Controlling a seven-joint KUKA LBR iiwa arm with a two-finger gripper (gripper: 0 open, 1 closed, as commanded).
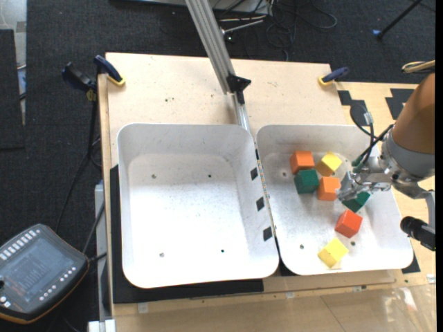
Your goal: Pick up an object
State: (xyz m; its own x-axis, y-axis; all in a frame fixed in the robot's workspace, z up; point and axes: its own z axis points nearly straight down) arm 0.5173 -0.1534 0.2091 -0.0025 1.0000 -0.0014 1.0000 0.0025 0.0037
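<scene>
Plainly seven blocks, all in the right bin (291, 254) where the gripper (354, 184) hangs: two orange, two yellow, two green, one red. Two shallow white bins in all, the left bin (187, 268) well off to the gripper's left, smooth plastic with rounded corners and dark speckles.

Blocks matte, cube-like, crisp-edged. Touching the gripper's left side, an orange block (328, 187); just beyond that, a green block (306, 181). Farther up and left, a second orange block (302, 161), with a yellow block (331, 162) beside it. Directly beneath the gripper and partly hidden by it, a dark green block (358, 201). Just below that, a red block (348, 223); lower still, near the bin's front rim, a second yellow block (332, 253).

Gripper of bare grey metal; spread or pressed together, cannot tell, nor whether anything is pinched.

Crowded to the gripper's left and above; bare white floor between the cluster and the bin's left wall, and a narrow strip toward the right rim. Around the bins, pale speckled bench top (180, 88), with two blue-and-yellow clamps (111, 71) at its far corners.
</scene>
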